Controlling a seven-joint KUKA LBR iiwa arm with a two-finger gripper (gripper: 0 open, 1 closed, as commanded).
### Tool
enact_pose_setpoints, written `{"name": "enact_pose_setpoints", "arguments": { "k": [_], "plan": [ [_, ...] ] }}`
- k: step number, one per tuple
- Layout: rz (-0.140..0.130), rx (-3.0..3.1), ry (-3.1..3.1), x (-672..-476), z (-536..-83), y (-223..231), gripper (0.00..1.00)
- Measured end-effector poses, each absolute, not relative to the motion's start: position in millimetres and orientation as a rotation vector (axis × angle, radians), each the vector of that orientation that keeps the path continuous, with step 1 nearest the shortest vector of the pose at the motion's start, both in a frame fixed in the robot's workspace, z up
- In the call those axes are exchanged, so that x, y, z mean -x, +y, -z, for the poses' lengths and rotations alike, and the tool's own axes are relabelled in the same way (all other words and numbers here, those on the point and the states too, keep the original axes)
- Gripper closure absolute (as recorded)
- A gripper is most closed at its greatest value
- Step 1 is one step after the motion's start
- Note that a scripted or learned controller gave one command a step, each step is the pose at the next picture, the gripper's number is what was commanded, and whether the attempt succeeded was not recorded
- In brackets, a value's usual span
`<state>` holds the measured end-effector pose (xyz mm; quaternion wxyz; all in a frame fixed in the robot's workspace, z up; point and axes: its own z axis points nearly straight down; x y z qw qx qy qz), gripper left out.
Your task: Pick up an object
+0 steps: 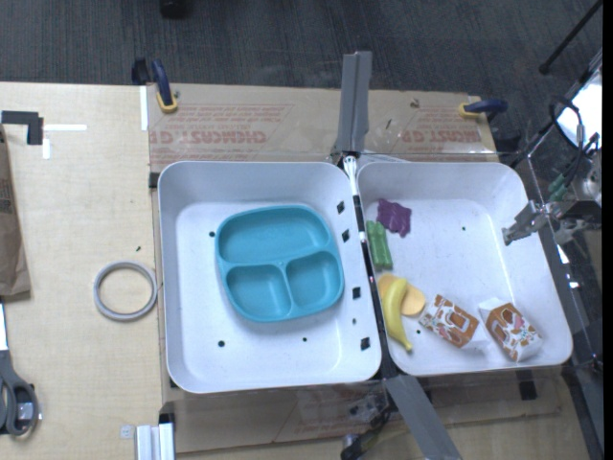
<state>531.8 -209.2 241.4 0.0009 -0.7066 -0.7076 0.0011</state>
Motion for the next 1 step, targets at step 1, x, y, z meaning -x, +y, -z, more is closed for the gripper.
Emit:
{"name": "enact_pose_setpoints", "arguments": {
  "k": [1],
  "plan": [
    [0.0, 2.25, -2.19, -477.7, -124.1, -152.8, 0.0]
  ]
}}
